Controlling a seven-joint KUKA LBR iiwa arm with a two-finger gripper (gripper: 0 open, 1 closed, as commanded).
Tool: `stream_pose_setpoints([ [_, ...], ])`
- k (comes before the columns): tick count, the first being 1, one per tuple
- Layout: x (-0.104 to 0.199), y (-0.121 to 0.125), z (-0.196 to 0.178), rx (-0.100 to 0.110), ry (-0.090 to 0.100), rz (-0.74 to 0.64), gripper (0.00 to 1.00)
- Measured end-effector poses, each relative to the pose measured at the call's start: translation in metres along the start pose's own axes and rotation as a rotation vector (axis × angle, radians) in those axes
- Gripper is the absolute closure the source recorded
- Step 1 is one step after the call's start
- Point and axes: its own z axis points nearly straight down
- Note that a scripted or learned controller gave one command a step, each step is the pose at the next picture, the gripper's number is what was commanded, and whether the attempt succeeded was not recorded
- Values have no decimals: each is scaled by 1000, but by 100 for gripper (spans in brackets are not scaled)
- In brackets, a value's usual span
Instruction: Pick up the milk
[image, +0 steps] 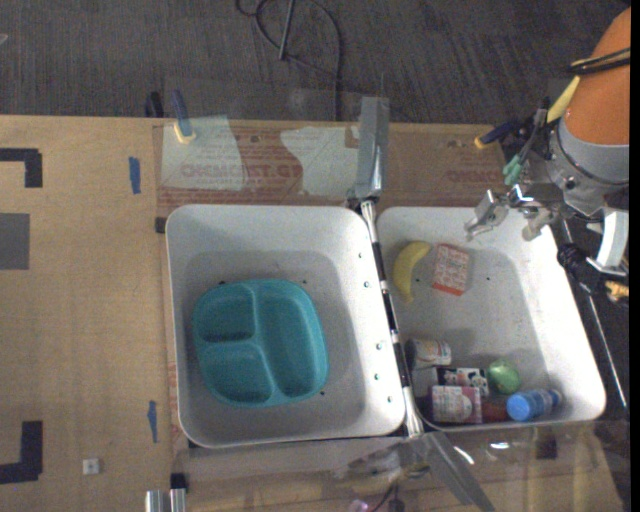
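Gripper (497, 213): I read it as parted and holding nothing, poised above the far rim of the right bin (560, 300), at the end of the grey arm (590, 150) with its orange band. Milk (430, 352): my best candidate is the small white carton lying near the divider in the near half of that bin, though its label is too small to read, so I treat the identification as provisional. Neighbours: a patterned box (462, 379) and a pink packet (455, 403) lie just beside it, with a green ball (504, 377) and a blue bottle (532, 404) farther along the near wall. Elsewhere: a banana (408, 268) and a red-and-white card (451, 269) rest in the far half; a teal divided plate (260, 340) lies in the left bin (190, 260). Recommended approach, in my judgement: travel across to the carton, descend vertically, align the fingers across its narrow sides, and keep clear of both the divider wall and the patterned box, since crowding there risks a glancing or double grasp.
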Motion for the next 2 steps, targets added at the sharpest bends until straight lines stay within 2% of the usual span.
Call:
stream_pose_setpoints([
  [1, -65, -59, 185, -2, 0, -241, 0],
  [2, -82, -10, 195, -5, -1, 295, 0],
])
